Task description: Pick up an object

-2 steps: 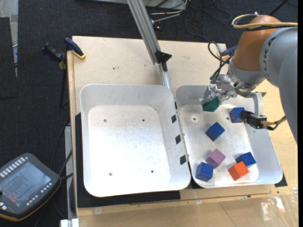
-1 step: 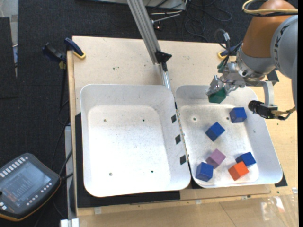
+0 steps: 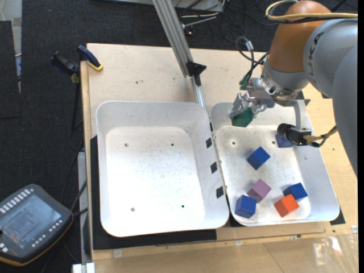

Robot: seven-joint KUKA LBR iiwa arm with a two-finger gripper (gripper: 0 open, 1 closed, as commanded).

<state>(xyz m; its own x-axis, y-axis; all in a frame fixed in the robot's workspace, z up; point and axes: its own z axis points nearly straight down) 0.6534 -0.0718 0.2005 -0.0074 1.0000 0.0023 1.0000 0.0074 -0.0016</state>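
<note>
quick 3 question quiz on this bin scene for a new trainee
1. True or false: the purple block lies in the right bin.
2. The block between the jaws is: A red, B green, C yellow.
3. Fill in: the block nearest the orange block is ___.
Key: 1 true; 2 B, the green block; 3 the blue block.

My bench (image 3: 142,73): a blue-and-yellow clamp (image 3: 77,61) at its 10 o'clock corner; an aluminium strut (image 3: 170,27) slanting in from 12 o'clock; a speckled white bin (image 3: 153,169) at 9 o'clock; a grey teach pendant (image 3: 28,223) off-bench at 8 o'clock.
</note>
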